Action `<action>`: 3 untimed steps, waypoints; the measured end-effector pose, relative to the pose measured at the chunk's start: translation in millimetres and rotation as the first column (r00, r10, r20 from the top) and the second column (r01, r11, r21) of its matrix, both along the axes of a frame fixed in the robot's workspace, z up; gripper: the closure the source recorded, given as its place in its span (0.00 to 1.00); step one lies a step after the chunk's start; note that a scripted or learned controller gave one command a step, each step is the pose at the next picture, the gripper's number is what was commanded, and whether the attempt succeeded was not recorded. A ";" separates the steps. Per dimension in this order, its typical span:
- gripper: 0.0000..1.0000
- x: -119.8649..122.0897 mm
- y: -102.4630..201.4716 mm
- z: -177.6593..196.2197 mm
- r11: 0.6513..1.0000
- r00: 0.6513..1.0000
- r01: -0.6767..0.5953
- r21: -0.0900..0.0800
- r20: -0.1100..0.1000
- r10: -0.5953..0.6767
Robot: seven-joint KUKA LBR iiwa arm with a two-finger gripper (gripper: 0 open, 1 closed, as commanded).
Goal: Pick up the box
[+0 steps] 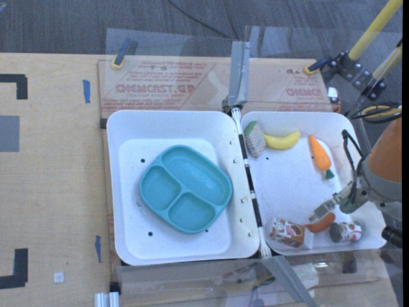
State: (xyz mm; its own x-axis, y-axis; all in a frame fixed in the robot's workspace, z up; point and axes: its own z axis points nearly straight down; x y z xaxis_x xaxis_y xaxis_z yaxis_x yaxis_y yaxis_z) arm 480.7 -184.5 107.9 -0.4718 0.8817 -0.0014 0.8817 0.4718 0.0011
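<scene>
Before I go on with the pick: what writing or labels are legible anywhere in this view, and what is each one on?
"CHEMCAST GP", red print, seen through the clear acrylic sheet behind the left white bin; smaller lines around it are blurred.
The same red print repeats on the sheet behind the right white bin, cut off and unreadable.
Small brown and white box in the right bin: print too small to read.

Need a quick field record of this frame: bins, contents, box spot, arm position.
left bin: blue divided plate
right bin: banana, carrot, box, other small items
box: lying by the near edge of the right bin, left of the gripper
gripper: low over the near right part of the right bin, beside a red-orange item
box held: no
</scene>
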 end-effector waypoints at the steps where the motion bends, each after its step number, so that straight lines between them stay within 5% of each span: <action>1: 0.00 1.3 -6.4 -19.8 0.978 0.978 -0.209 0.001 0.004 0.209; 2: 0.00 2.2 -37.8 -20.2 0.979 0.979 -0.205 -0.002 0.008 0.205; 3: 1.00 2.9 -40.6 -8.5 0.980 0.980 -0.198 -0.006 0.016 0.198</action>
